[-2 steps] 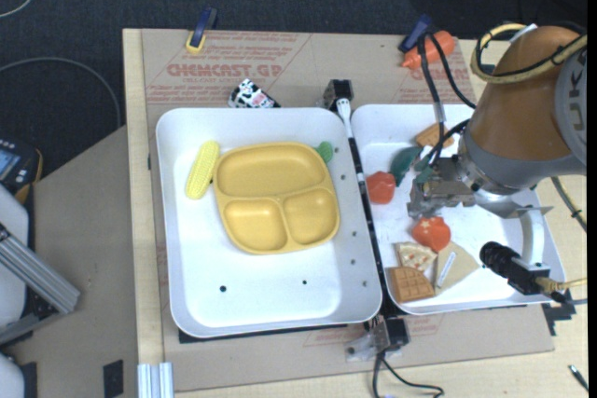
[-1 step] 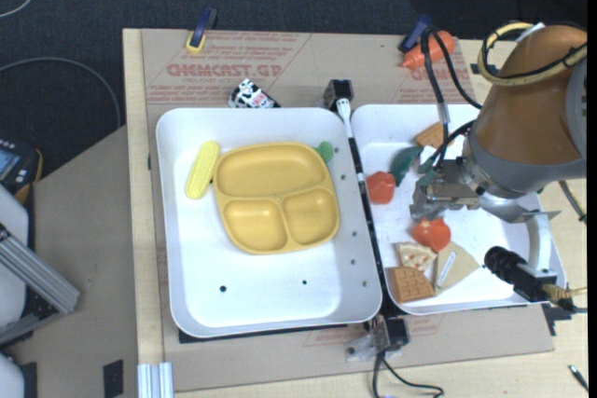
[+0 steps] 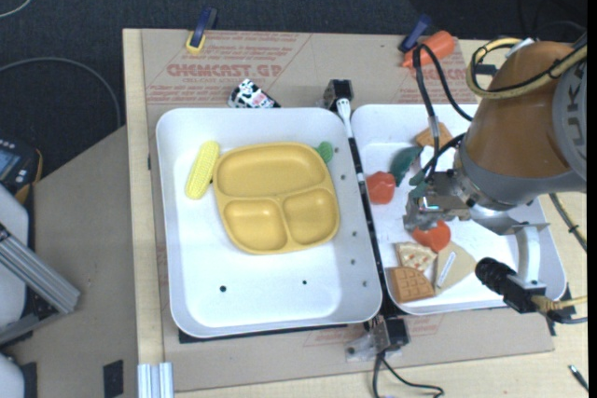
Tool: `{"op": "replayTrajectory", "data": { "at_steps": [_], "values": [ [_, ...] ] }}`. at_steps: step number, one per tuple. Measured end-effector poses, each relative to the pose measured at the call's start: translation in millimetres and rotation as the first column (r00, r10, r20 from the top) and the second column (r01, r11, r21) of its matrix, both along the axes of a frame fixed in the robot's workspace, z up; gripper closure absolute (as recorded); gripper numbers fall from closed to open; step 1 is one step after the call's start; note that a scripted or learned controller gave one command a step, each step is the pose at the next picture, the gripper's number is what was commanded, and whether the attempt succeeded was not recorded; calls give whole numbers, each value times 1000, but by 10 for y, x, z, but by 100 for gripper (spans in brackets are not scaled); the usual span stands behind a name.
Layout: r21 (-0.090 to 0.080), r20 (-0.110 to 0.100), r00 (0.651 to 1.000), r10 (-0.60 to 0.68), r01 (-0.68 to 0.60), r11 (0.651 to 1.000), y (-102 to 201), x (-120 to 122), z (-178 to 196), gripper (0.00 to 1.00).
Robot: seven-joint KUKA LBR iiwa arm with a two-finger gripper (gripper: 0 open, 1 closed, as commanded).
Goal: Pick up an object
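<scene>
My gripper (image 3: 425, 213) is low in the right bin (image 3: 550, 270), just over a red round piece (image 3: 433, 236) that it partly covers. A second red piece (image 3: 381, 188) lies to its left by the bin's left wall. A green piece (image 3: 405, 162) lies behind the gripper. Two square crackers (image 3: 413, 282) and a pale wedge (image 3: 448, 267) lie at the front of the bin. I see nothing lifted off the bin floor.
The left bin (image 3: 187, 266) holds a yellow compartment plate (image 3: 274, 197), a corn cob (image 3: 201, 169) and a small green piece (image 3: 325, 150). A black-and-white toy (image 3: 252, 95) lies on the board behind the bins. The bulky arm (image 3: 522, 126) overhangs the right bin's back half.
</scene>
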State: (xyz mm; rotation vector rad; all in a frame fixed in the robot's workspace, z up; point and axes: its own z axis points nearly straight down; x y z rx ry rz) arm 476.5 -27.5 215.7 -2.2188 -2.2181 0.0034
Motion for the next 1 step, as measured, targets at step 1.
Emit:
{"op": "replayTrajectory", "data": {
  "at_steps": [1],
  "values": [
    [-1,4,1000,0,0,1000,0,47,-12,100]
  ]
}}
